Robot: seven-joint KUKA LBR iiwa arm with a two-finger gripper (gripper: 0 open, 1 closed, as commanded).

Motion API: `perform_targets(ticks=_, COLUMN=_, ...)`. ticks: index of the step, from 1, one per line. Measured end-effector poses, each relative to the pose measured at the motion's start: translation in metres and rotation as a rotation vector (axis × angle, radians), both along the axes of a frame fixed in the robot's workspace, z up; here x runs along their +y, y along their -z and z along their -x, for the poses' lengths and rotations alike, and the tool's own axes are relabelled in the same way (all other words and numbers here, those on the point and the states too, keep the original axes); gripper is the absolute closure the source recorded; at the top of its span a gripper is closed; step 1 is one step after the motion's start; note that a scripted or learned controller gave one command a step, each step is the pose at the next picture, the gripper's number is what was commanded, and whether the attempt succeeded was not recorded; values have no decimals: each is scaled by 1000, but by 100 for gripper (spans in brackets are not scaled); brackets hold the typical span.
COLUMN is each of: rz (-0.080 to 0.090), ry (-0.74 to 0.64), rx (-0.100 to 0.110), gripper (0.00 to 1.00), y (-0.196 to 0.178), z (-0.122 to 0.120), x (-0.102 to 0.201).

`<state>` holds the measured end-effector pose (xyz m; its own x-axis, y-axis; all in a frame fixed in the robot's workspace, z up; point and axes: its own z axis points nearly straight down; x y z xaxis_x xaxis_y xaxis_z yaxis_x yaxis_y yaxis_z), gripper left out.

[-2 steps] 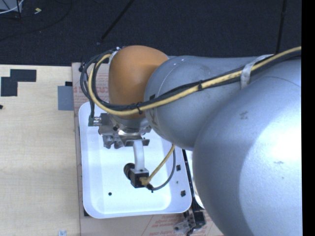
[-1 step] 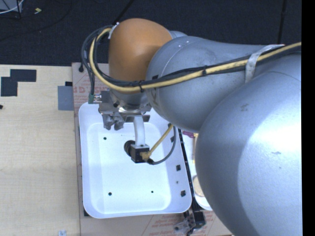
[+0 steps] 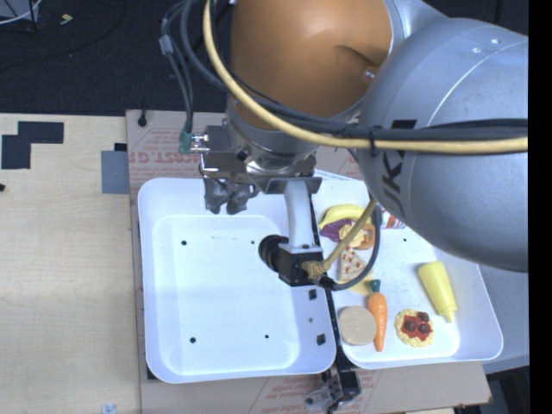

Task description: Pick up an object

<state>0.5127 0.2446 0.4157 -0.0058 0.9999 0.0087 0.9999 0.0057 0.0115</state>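
One arm is all I have, grey with an orange band, and it reaches in from the right. My gripper hangs over the far rim of the left bin; whether it is spread or pressed together I cannot tell, and I see nothing held in it. The bare floor of that bin lies just below the gripper, toward the camera. The right bin sits to the gripper's right, and every object I could pick up is there, well apart from the gripper. A yellow banana is the closest, to its right, with a purple piece touching it. Farther right is a yellow bottle-shaped toy. Nearer the camera and to the gripper's right lie an orange carrot, a round tan disc beside it, a small tart with red topping, and a pizza slice.
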Motion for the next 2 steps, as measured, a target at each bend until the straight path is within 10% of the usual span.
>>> perform_targets(ticks=1, rz=2, ry=2, rx=1, gripper=100, y=-130, z=38, x=-1)
perform_targets(ticks=2, rz=13, ry=13, rx=18, gripper=100, y=-96, z=37, x=-83)
